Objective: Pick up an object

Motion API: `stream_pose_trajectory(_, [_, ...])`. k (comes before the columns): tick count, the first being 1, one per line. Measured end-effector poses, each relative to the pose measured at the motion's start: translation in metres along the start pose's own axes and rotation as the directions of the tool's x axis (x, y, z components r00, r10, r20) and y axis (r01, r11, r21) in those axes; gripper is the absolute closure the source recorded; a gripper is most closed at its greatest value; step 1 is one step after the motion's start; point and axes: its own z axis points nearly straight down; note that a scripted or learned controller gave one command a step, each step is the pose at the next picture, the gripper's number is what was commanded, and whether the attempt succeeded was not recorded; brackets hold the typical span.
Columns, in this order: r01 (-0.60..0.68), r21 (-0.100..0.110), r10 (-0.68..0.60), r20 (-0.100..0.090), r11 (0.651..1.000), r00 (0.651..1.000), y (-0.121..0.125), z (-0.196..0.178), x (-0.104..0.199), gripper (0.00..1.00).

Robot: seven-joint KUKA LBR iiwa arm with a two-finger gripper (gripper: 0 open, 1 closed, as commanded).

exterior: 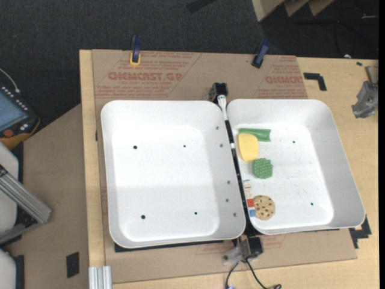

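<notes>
Camera view: gripper (365,99) seen at right edge, jaw state cannot be told. Four objects clustered by right bin (337,161) left wall: yellow piece (248,146), green ball (262,168), cookie (263,207) (crowding risks wall collision).

A small grey metallic piece of the robot's arm (364,99) is seen at the right edge of the camera view. Its outline is angular and irregular, broader at the top and narrowing towards the lower end. The surface is made up of pale grey facets, with darker grey shading set between them, and a lighter highlight is caught along its upper part. Finer details, such as screws, cables or markings, are too small and blurred to be made out.
</notes>
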Motion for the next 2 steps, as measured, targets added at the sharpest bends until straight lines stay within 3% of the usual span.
stream_pose_trajectory(1, [-0.008, -0.019, 0.008, 0.009, 1.0, 1.0, -0.029, -0.072, -0.093, 1.0])
stream_pose_trajectory(2, [0.005, -0.017, -0.005, 0.005, 1.0, 1.0, -0.032, -0.101, -0.053, 1.0])
